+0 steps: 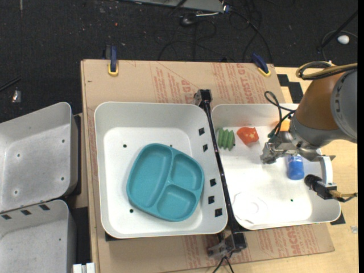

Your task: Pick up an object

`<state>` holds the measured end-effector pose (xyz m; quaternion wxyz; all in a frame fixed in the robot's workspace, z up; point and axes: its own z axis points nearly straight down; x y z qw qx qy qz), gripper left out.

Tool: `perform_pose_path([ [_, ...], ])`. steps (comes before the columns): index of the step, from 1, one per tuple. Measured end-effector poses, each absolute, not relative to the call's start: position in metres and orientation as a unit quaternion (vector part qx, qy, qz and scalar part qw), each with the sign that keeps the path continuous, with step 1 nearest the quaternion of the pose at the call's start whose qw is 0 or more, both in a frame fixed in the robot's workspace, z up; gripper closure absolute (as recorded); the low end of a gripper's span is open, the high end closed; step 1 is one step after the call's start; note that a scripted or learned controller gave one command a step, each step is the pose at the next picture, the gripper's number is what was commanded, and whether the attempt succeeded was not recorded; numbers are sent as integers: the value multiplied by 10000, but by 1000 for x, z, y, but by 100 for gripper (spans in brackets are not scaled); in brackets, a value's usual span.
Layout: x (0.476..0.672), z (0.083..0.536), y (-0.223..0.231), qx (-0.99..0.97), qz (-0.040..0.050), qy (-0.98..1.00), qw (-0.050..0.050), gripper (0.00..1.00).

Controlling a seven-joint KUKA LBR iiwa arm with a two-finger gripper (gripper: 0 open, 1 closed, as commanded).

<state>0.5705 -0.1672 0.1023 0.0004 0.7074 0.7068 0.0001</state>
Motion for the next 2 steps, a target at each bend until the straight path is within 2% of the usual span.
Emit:
perform_pose_path([
  [2, 562, 216, -164, 7064, 11, 7079, 23, 100],
])
